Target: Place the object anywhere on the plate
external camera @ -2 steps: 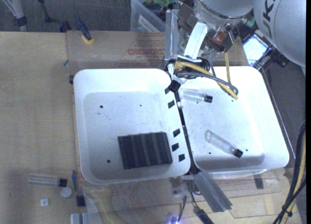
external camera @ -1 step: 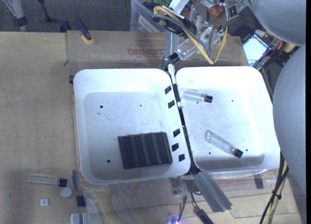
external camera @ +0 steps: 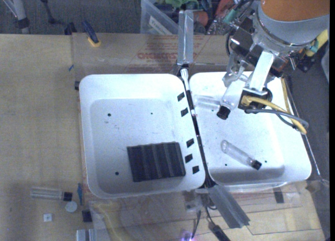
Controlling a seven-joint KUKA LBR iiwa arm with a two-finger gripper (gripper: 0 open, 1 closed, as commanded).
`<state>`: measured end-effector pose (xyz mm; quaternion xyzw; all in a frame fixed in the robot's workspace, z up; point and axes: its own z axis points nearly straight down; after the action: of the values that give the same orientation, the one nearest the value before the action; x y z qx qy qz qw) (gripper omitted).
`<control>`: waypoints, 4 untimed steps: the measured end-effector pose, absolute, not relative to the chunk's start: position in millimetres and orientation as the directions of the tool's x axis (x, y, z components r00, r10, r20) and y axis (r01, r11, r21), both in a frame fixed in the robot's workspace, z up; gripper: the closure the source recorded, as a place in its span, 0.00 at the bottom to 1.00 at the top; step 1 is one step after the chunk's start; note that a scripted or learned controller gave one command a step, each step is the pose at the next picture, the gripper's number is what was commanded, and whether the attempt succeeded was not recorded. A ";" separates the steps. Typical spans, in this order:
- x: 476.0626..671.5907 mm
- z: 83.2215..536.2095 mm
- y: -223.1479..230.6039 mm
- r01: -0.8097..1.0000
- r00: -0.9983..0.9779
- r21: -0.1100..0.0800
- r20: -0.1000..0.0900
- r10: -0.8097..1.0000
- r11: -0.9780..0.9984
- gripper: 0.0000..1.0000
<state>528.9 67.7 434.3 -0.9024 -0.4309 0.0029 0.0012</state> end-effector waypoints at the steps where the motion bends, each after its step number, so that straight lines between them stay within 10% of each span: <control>1: 571.1 433.9 -2.3 0.198 0.980 0.000 0.002 0.198 -0.980 1.00; 2: 651.9 407.7 40.9 0.597 0.802 0.000 -0.001 0.597 -0.802 1.00; 3: 606.2 419.0 -18.7 0.807 0.591 -0.005 -0.003 0.807 -0.591 1.00; 4: 620.2 434.2 58.1 0.494 0.869 0.000 0.000 0.494 -0.869 1.00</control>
<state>620.2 58.1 434.2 -0.9668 -0.2555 -0.0001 0.0000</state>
